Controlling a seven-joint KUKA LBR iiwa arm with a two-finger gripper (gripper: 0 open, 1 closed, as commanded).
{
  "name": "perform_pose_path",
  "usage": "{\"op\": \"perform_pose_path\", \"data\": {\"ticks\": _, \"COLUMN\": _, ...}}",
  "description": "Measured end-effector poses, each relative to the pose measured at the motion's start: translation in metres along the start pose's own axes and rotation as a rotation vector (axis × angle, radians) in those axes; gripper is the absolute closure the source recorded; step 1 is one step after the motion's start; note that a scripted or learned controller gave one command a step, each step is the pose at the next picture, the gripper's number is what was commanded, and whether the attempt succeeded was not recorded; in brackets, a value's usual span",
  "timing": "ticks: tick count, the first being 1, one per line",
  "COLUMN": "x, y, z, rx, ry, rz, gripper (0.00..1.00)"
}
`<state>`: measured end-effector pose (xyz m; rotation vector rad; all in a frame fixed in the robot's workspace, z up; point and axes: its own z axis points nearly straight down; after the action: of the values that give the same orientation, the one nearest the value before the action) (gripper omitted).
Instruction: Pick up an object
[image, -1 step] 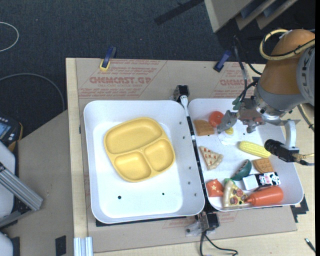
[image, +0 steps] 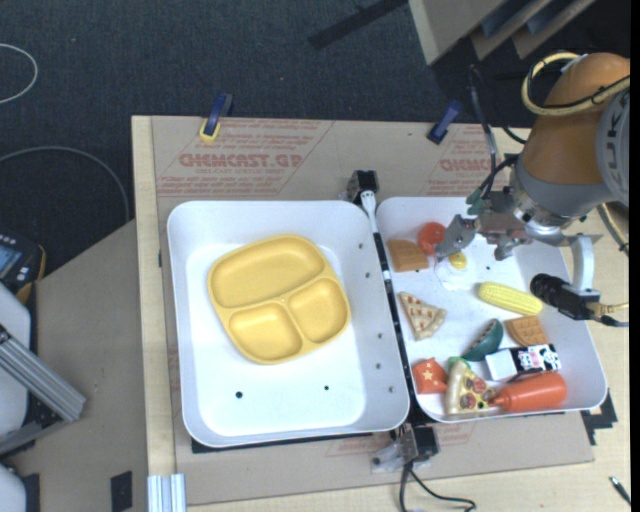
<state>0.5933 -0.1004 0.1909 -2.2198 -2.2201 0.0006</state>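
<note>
Toys fill the right bin (image: 590, 385), in the right half of the frame: a tomato (image: 431, 236) and a toast (image: 407, 255) at its upper left, an egg (image: 456, 263) just right of the toast, a corn cob (image: 510, 297) at centre, a waffle wedge (image: 421, 316) left of it, and a crowded lower row ending in a carrot (image: 528, 392). The arm (image: 575, 120) enters from the upper right, orange band uppermost, wrist bent down and leftward. Its end effector (image: 464, 233) hangs over the bin's upper left, between the tomato and the egg; whether it is released or clenched I cannot tell. The left bin (image: 190, 300) holds a yellow tray (image: 277, 297), with bare white floor round it. The bins' inner rims touch at frame centre on the desk (image: 290, 150).
</note>
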Motion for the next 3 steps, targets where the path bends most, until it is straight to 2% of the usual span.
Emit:
{"op": "perform_pose_path", "data": {"ticks": 1, "x": -0.001, "y": -0.002, "z": 0.063, "rx": 0.004, "ry": 0.0, "rz": 0.001, "gripper": 0.0}}
{"op": "perform_pose_path", "data": {"ticks": 2, "x": 0.0, "y": -0.002, "z": 0.109, "rx": 0.004, "ry": 0.0, "rz": 0.001, "gripper": 0.0}}
{"op": "perform_pose_path", "data": {"ticks": 3, "x": 0.0, "y": -0.001, "z": 0.096, "rx": -0.002, "ry": -0.001, "rz": 0.001, "gripper": 1.0}}
